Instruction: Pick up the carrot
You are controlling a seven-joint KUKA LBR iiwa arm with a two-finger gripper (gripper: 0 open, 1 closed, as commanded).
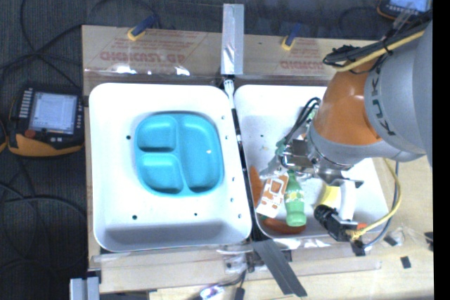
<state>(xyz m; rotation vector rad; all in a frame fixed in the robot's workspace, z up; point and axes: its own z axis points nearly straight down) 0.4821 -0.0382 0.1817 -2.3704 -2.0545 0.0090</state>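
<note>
The carrot (254,179), orange and long, lies in the right bin (261,124) along its left wall. Its lower part is hidden under a white and orange packet (273,194). An orange-red end (280,226), perhaps the same carrot, shows at the bin's front wall. My gripper (291,162) hangs under the orange wrist, low over the bin's middle. It is just right of the carrot and above the packet. The wrist hides the fingertips.
A green bottle (295,207) lies right of the packet, under the gripper. A small yellow thing (329,191) sits further right. The left bin (112,151) holds a blue three-compartment plate (177,153). The bins' shared wall runs close beside the carrot.
</note>
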